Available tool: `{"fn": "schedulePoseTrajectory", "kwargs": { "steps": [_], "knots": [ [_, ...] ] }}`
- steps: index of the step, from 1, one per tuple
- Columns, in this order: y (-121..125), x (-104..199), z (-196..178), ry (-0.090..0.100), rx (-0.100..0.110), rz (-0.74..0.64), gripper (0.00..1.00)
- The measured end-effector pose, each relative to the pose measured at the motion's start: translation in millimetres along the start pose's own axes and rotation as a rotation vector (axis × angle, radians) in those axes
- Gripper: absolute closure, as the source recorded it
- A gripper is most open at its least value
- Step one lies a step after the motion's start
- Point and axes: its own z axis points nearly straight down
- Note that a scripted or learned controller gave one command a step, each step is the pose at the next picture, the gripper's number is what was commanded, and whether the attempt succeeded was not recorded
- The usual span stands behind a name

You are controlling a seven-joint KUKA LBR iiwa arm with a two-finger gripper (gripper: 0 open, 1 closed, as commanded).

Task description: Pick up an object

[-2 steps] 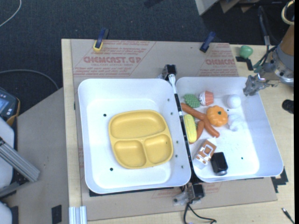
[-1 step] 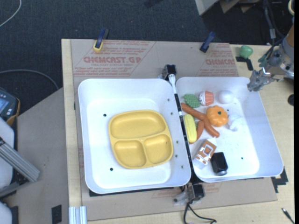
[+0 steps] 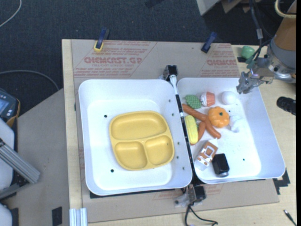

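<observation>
The right bin [image 3: 263, 140] holds several toys. Among them are an orange pumpkin [image 3: 218, 117], a yellow corn cob [image 3: 191, 128] and two orange sausage-like pieces [image 3: 202, 119]. A green piece [image 3: 193, 100], a small orange and white piece [image 3: 207, 98] and a white egg [image 3: 228, 97] lie along the back. An orange and white box [image 3: 206, 153] and a black block [image 3: 220, 164] sit near the front. My gripper [image 3: 248, 82] hangs over the bin's back right corner, right of the egg and touching nothing I can see.
A yellow divided plate [image 3: 141, 139] lies in the left bin [image 3: 89, 126]. A black clamp [image 3: 170, 72] sits at the back where the bins meet. Blue clips [image 3: 209, 42] pin the cardboard underlay. A green object [image 3: 246, 52] lies behind the arm.
</observation>
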Motion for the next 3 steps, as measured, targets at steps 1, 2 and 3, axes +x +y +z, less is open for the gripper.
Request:
{"fn": "schedulePoseTrajectory", "kwargs": {
  "steps": [1,2,3],
  "knots": [
    [-10,51,-7,0.001,0.001,-0.001,1.00],
    [-22,109,7,0.000,0.004,-0.001,1.00],
    [-32,171,4,0.000,0.003,-0.002,1.00]
  ]
}}
